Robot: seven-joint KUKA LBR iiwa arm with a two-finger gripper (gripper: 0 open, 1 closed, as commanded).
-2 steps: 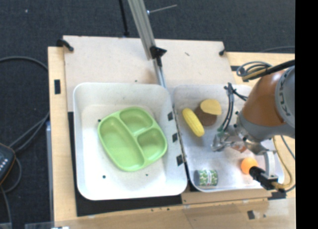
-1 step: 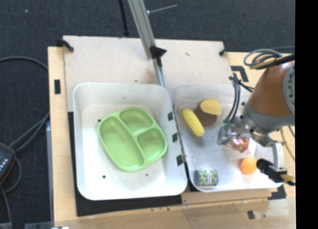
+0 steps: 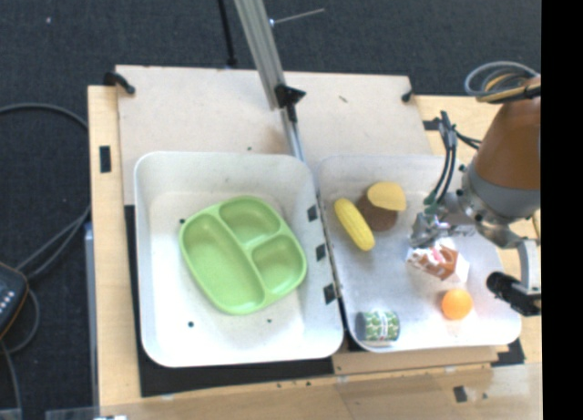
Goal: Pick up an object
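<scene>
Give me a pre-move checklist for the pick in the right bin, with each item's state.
1. Gripper over the right bin: ok.
2. Packet just below the gripper, within reach: ok.
3. Object held: not ok, nothing seen in the gripper.
4. Packet apart from the orange: ok, close though.
5. Corn and muffin off to the side of the gripper: ok.
6. Can at the bin's near edge, out of the way: ok.

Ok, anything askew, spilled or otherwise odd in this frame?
Nothing spilled or damaged. The small can lies on its side at the right bin's front edge. The green tray sits skewed in the left bin.
</scene>
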